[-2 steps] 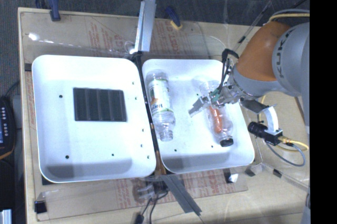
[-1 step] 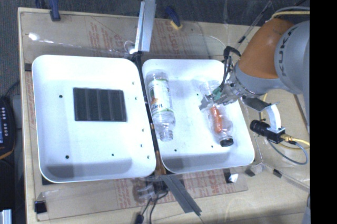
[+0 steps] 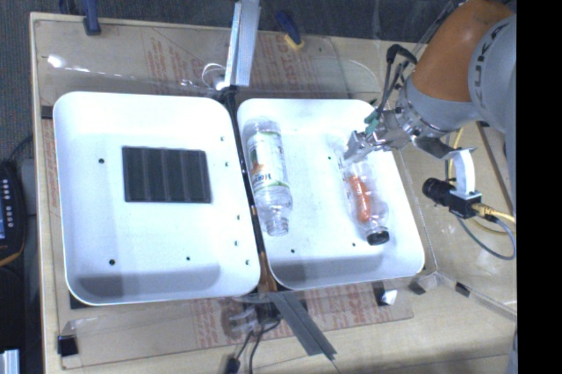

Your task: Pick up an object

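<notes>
Desk (image 3: 132, 320) carries two white bins side by side. Left bin (image 3: 88, 249) has a dark ribbed panel (image 3: 166, 175) on its floor. Right bin (image 3: 307, 267) holds two bottles lying flat: a clear bottle (image 3: 267, 176) with a green-and-white label near the dividing wall, and a smaller bottle with orange contents (image 3: 365, 204) (dark cap toward the near edge) on the right side. Pincer (image 3: 358, 144) sits low over the right bin, just above the orange bottle's upper end; whether it is released or clenched cannot be told.

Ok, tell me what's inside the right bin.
The right bin holds two bottles: a clear labelled bottle along its left side and a smaller orange-filled bottle on the right, just below the tool.
</notes>
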{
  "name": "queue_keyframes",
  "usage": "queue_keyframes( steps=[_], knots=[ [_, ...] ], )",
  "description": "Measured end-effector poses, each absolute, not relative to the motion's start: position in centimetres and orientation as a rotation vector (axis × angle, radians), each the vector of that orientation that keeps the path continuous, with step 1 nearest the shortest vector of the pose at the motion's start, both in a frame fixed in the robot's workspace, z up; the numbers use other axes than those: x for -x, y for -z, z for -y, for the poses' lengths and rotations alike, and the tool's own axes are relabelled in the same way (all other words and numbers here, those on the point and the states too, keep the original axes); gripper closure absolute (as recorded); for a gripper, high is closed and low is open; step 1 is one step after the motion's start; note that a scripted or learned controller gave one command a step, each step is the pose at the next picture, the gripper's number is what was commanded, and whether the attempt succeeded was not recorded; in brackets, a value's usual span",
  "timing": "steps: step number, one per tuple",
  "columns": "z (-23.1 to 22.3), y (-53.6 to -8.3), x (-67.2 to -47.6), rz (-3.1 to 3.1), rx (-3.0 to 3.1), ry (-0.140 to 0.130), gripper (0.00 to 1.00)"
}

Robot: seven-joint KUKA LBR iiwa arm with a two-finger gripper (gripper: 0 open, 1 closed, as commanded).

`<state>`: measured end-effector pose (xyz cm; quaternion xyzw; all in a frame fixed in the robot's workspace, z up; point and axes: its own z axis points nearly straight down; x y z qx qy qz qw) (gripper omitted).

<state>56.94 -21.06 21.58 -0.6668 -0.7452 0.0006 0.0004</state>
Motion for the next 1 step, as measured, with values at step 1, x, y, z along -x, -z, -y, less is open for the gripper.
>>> queue_keyframes(
  steps=[1],
  knots=[
    [16.91,-20.28,-58.0,2.039,2.385,-0.003,1.0]
  ],
)
